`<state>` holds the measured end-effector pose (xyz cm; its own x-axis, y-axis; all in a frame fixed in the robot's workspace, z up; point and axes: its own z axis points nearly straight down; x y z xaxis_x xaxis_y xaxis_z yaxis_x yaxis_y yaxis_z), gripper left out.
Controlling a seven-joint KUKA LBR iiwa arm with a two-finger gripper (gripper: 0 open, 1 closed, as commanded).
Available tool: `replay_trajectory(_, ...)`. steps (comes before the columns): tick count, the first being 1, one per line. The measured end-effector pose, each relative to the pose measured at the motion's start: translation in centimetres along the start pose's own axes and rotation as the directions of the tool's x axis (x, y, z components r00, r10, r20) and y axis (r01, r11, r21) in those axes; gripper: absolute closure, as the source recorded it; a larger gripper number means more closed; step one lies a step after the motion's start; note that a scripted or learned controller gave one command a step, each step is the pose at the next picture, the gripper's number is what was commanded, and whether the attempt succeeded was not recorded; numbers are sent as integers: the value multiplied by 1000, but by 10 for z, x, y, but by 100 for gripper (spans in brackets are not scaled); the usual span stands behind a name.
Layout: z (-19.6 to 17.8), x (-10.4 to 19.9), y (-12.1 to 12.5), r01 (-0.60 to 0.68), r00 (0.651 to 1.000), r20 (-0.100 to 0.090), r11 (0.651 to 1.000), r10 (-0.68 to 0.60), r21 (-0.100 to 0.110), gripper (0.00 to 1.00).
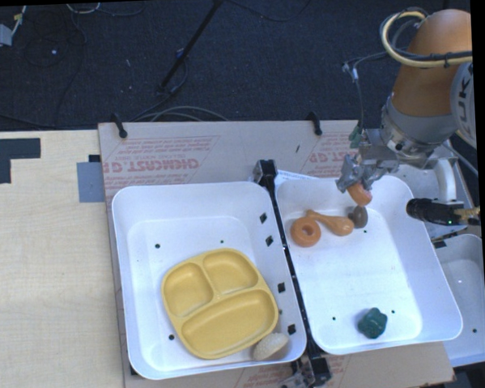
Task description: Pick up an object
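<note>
— Where's the small orange piece [359, 194]?
— Up between the fingers of the gripper [355, 183], clamped, above the far edge of the right bin [410, 302].
— And under it?
— An orange ring with a handle [317, 227] on the bin floor, a grey knob [358, 216] touching its end. A green lump [372, 323] near the front corner, well apart.
— Left bin [139, 235]?
— Holds a yellow divided tray [220, 301], with a beige oval [271, 347] touching its front edge.

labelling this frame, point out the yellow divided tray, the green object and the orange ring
yellow divided tray [220, 302]: camera view, ridge between its compartments
green object [372, 323]: camera view, its middle
orange ring [305, 232]: camera view, on the ring's band
</note>
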<state>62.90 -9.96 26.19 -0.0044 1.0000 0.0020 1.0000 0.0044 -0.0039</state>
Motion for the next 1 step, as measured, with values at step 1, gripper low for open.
replay_trajectory(1, 17, 51, -9, 0, 1000, 0, 1000, 0, 2, 100)
